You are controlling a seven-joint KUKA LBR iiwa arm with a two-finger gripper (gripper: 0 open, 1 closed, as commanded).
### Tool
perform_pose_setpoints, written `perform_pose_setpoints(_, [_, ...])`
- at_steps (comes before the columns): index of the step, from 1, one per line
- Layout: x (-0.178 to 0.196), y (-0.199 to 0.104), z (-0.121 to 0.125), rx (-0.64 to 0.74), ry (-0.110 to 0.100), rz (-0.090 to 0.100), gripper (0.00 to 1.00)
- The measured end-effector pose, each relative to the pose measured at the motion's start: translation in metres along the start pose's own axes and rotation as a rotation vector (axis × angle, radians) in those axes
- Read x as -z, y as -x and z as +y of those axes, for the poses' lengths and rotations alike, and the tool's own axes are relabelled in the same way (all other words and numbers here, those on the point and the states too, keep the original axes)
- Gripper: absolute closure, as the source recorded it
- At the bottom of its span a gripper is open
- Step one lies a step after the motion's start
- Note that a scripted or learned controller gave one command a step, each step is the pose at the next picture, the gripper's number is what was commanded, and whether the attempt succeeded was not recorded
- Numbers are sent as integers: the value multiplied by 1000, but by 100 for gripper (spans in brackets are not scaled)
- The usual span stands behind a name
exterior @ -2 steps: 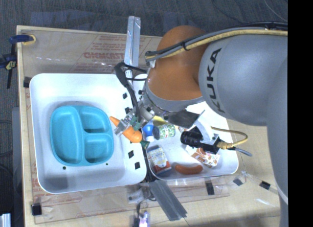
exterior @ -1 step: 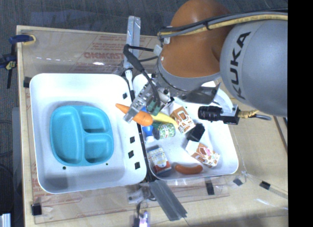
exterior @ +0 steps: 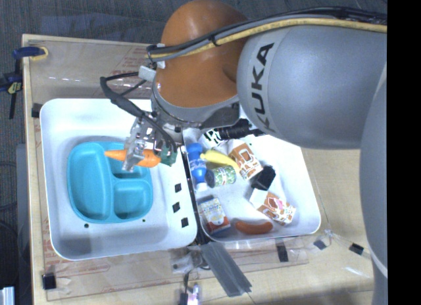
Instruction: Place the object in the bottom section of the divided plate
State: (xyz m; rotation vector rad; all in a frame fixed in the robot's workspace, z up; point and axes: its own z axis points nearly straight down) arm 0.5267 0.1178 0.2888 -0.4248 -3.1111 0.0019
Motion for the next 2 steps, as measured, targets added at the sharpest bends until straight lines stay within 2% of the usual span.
perform_pose_setpoints(1, [-78, -10, 58, 96, -1, 2, 100])
perform_pose_setpoints(2, [-78, -10, 57, 95, -1, 1, 0])
